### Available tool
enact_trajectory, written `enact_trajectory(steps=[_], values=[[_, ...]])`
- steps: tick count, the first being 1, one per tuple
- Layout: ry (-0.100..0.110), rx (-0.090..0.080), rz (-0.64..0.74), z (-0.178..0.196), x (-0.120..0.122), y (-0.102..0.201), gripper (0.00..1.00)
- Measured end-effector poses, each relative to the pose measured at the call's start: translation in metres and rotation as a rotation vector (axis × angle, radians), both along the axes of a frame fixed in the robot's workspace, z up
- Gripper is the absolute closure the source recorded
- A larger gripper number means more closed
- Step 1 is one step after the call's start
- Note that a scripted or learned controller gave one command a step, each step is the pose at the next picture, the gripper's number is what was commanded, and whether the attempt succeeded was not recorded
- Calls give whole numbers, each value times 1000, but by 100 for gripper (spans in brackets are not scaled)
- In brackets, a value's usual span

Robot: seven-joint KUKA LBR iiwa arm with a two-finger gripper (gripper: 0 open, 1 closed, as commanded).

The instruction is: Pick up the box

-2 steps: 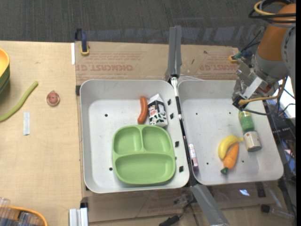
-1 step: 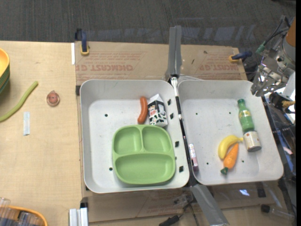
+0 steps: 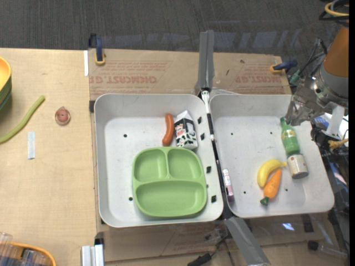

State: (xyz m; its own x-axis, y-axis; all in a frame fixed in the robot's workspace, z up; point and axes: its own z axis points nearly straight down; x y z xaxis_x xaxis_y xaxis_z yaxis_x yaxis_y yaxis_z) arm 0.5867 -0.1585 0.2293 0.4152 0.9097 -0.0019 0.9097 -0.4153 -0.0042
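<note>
Camera view looked down on a wooden bench [image 3: 44,204] with a sheet of printed cardboard [image 3: 144,73] under two shallow white bins, and dark carpet [image 3: 166,10] ran beyond the bench at 12 o'clock. The left bin [image 3: 111,204] held a green divided plate [image 3: 169,182] filling its 6 o'clock half, with bare floor along its 9 o'clock wall. The box [image 3: 186,131], a small carton printed in black and white, stood at 12 o'clock of the plate, close to the bin's 3 o'clock wall, with a sausage [image 3: 168,129] just beside it at 9 o'clock. The right bin [image 3: 238,148] had open floor over its 9 o'clock side; a green bottle [image 3: 289,139], a small can [image 3: 298,165], a banana [image 3: 267,170] and a carrot [image 3: 272,185] crowded its 3 o'clock side. The gripper [image 3: 294,115] hung over that bin's 2 o'clock corner, at the bottle's top; whether it was spread or pressed together could not be told.
</note>
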Motion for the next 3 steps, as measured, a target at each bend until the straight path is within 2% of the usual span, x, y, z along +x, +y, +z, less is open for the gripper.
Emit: enact_trajectory(steps=[1, 2, 3], values=[[-4, -1, 275, 26, 14, -19, 100], [-3, 1, 470, 16, 18, -27, 100], [-5, -1, 698, 58, 18, -54, 100]])
